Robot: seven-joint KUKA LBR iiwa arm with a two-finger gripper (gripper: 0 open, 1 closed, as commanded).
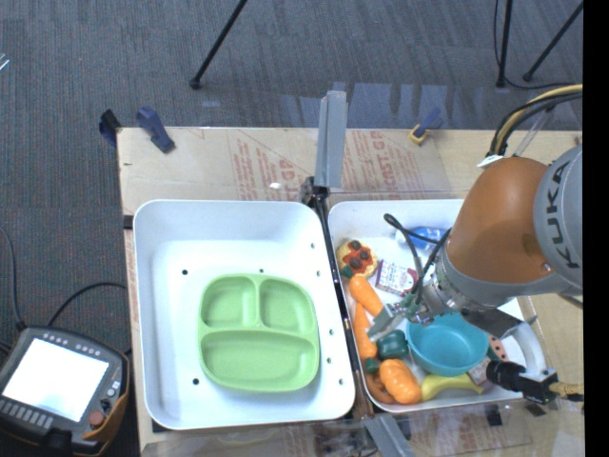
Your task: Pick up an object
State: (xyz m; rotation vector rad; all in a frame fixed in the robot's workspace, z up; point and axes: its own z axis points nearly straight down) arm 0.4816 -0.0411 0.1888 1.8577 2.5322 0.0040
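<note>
Grey carpet behind, with tripod legs; cardboard-covered counter [238, 160] bearing two white bins. Left bin [157, 255]: one green divided plate [257, 333], well left of the jaws. Right bin [376, 212]: grey arm [509, 241] with orange band reaching in, jaws [388, 320] low over the clutter, spread not readable, cannot tell. Just beside the jaws: one carrot [364, 295] up-left, one blue bowl [445, 344] right, one orange piece [400, 381] below. Further below-right, one banana [449, 385]. Above-left, one round patterned toy [358, 254]. Up-right, one small purple-and-white packet [391, 275]. Nothing seen between the jaws.
</note>
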